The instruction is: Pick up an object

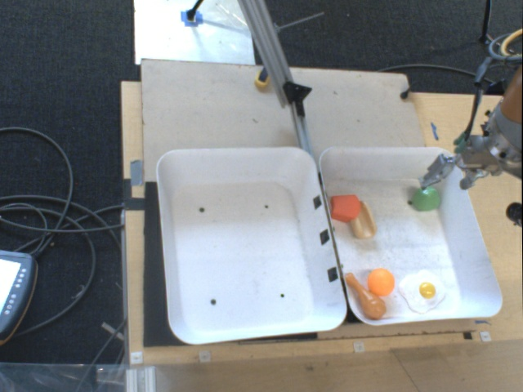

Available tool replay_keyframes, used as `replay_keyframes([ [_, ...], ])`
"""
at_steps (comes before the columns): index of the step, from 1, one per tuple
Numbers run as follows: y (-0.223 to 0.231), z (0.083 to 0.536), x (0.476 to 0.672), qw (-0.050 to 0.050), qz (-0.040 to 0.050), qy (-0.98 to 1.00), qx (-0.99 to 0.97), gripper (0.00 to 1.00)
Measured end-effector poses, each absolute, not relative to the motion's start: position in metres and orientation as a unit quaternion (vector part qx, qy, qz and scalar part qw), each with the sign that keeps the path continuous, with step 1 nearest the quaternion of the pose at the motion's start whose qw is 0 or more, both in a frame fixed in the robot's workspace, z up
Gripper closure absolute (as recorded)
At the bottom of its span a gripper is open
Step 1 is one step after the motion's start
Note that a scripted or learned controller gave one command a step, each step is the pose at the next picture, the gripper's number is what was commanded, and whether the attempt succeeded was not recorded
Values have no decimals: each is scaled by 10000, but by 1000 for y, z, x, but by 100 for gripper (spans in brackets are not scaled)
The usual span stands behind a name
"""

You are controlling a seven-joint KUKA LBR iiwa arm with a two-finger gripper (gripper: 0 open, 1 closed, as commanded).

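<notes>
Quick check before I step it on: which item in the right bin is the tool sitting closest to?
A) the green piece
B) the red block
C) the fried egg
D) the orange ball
A: the tool hangs at the right bin's far right side, just above the green piece.

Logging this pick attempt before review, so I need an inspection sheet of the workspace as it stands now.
Surface: bench bearing two white bins side by side, the left bin and the right bin.
Job's things: all in the right bin: green object, red block touching a tan piece, orange ball beside a carrot-like piece, fried egg toy.
Clutter: nothing seen.
Grippers: end effector just above the green object; grip not discernible.
Cables: black cables on the floor, left.
Surroundings: dark carpet, handheld screen at the left edge, slanted metal pole.
</notes>
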State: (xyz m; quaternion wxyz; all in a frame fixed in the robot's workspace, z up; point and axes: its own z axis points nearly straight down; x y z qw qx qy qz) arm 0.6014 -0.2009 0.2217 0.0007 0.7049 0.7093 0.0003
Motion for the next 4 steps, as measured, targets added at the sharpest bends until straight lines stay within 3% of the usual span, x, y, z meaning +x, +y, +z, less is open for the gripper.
replay_keyframes([
  [1,-201,222,601,8,1,7095,7047,0],
  [4,-198,88,599,-12,-7,7076,7066,0],
])
